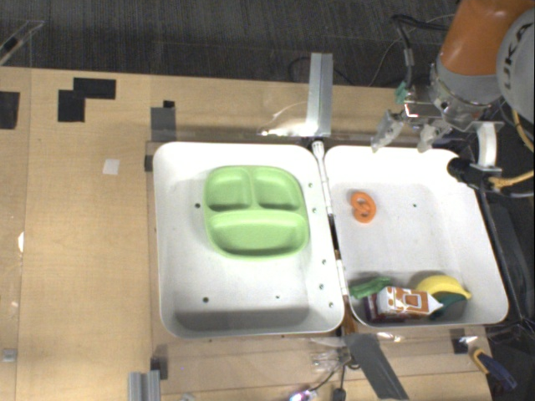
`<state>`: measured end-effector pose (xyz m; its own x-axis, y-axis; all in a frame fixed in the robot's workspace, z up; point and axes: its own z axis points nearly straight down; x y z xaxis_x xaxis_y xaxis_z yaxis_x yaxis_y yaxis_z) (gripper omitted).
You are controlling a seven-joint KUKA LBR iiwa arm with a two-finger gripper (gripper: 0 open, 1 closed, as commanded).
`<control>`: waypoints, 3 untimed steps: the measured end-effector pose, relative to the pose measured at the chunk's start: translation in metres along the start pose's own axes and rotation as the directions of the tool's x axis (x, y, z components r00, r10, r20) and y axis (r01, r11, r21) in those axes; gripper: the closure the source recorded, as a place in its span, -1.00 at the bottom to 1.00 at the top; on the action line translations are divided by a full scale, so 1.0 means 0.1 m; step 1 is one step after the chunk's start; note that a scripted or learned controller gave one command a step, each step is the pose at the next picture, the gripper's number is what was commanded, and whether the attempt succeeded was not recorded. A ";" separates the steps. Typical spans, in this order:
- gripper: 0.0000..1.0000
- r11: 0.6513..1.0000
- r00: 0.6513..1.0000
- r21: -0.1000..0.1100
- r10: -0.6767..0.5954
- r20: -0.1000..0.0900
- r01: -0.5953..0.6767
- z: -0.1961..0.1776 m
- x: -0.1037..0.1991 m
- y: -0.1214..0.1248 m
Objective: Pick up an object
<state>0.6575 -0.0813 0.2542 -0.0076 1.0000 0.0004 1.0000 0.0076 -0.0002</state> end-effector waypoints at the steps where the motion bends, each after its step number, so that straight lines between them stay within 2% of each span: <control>1: -1.00 0.995 0.995 0.001 -0.103 -0.001 0.103 1.41 -0.03 -0.32; 2: -1.00 0.988 0.988 -0.011 -0.153 0.000 0.153 1.65 -0.16 -0.39; 3: 1.00 0.987 0.988 -0.017 -0.157 -0.001 0.157 1.55 -0.13 -0.36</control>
